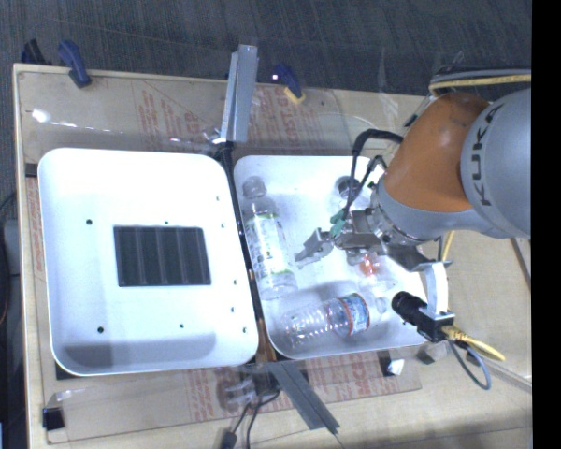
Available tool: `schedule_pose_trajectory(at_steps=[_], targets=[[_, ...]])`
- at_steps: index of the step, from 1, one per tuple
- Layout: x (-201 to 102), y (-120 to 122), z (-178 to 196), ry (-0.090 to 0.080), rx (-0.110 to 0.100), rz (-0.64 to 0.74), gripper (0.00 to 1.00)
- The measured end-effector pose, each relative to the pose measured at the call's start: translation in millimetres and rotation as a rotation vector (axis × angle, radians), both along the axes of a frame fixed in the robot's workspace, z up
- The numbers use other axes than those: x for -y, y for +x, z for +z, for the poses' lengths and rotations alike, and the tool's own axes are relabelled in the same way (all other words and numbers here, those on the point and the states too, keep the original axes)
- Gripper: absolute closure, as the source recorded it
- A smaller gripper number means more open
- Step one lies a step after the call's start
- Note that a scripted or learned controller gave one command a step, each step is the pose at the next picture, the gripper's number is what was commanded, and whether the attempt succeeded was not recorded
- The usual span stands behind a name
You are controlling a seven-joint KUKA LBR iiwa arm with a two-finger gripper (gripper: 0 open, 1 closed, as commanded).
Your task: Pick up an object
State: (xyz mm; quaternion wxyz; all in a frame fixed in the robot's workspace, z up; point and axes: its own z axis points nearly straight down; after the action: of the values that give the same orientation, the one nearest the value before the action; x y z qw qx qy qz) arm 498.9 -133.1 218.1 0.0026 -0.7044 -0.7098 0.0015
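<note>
1. The bench (37, 110) carries two shallow white bins side by side, with the arm (467, 166) reaching in over the right one.
2. The left bin (84, 185) holds no loose object that I can make out; a dark ribbed rectangular panel (162, 255) sits in its floor.
3. The right bin (290, 171) holds the candidates for picking: an upright-lying clear plastic bottle (265, 241) with a greenish label along the bin's left wall, and a second clear bottle with a blue label (332, 318) lying across the near edge. A small reddish item (368, 266) lies under the wrist, too hidden to name.
4. The gripper (320, 243) hangs low in the right bin, between the two bottles and just beside the greenish-label one. Whether its fingers are apart or together, I cannot tell; nothing shows between them.
5. Main risk, as I judge it: both bottles are clear, round and smooth, so a close could roll one aside or squeeze it out.
6. Second risk: the gripper sits between targets, so it may close on bare bin floor.
7. Lesser risk: the wrist's cables (360, 162) could snag on the bin rim.
</note>
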Motion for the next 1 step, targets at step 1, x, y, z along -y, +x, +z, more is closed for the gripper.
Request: schedule_pose_trajectory(at_steps=[1], targets=[[78.0,39.7,-1.8,-0.001,0.003,-0.022,0.0]])
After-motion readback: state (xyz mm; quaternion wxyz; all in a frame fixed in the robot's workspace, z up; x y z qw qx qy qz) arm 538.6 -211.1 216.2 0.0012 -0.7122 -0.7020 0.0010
